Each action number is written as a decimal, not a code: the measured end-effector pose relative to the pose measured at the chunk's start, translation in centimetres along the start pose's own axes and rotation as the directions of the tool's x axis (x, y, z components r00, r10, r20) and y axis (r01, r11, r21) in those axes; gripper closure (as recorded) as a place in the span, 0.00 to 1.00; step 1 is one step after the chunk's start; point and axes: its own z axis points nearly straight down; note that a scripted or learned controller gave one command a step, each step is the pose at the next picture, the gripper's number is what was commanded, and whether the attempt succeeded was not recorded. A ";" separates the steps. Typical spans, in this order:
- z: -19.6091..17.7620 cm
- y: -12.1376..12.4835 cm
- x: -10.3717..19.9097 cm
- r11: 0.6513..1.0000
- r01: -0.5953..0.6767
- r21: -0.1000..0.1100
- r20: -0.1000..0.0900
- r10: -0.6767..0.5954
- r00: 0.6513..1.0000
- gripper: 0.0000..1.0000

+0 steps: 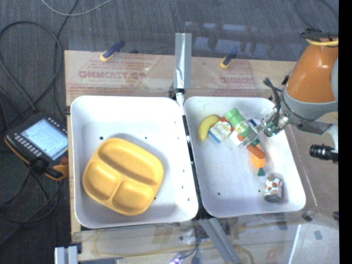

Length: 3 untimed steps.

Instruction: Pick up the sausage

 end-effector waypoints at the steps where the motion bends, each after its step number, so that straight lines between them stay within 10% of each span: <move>1: 8.9 -3.4 7.2 0.996 0.089 -0.002 -0.002 -0.089 0.996 1.00; 2: 9.5 -4.2 5.8 0.920 -0.391 -0.039 0.004 0.391 0.920 1.00; 3: 10.7 -4.8 6.2 0.920 -0.393 -0.017 0.002 0.393 0.920 0.00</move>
